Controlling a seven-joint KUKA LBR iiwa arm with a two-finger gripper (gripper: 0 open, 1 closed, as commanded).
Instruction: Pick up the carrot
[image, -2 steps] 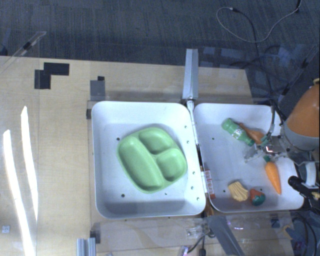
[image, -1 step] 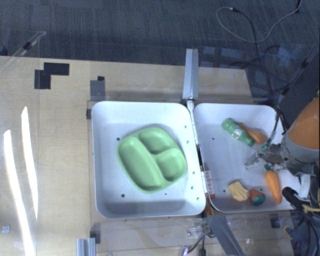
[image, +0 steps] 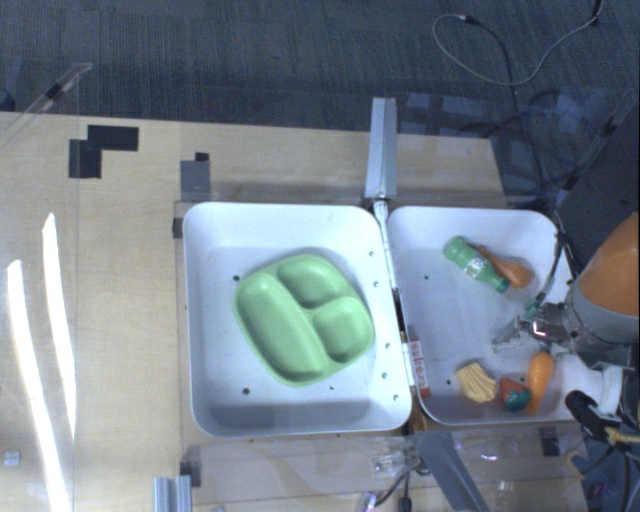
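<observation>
Presently catalogued on the pale wooden surface (image: 110, 300) are two shallow white bins set side by side, their inner walls touching along a shared seam. The left bin (image: 210, 400) is occupied by a green divided tray (image: 303, 318), three-compartmented, laid at a slant near the bin's middle. The right bin (image: 440, 300) is stocked with several small items. A green bottle (image: 475, 264) is recorded in its upper part, lying on its side, with an orange-brown item (image: 510, 269) touching its right end; what that item is cannot be told. A pale yellow ridged piece (image: 477, 381) is listed near the lower wall, and just beside it, to the right, a small red and teal item (image: 514, 396) is noted. The carrot (image: 540, 378), orange and lying roughly upright in the view, is found in the lower right corner of the right bin, touching or nearly touching the red and teal item at its lower end. The arm is seen entering from the right, its orange band (image: 612, 275) held above the bin's right wall. The gripper (image: 532, 332) is placed low in the right bin, directly above the carrot's upper end in the view, with metal parts spread toward the left. Whether the fingers are apart or together cannot be told, and the carrot is not seen between them. Black tape marks (image: 100, 148) are noted on the surface at upper left, and a grey metal post (image: 381, 150) is fixed behind the bins' seam.
</observation>
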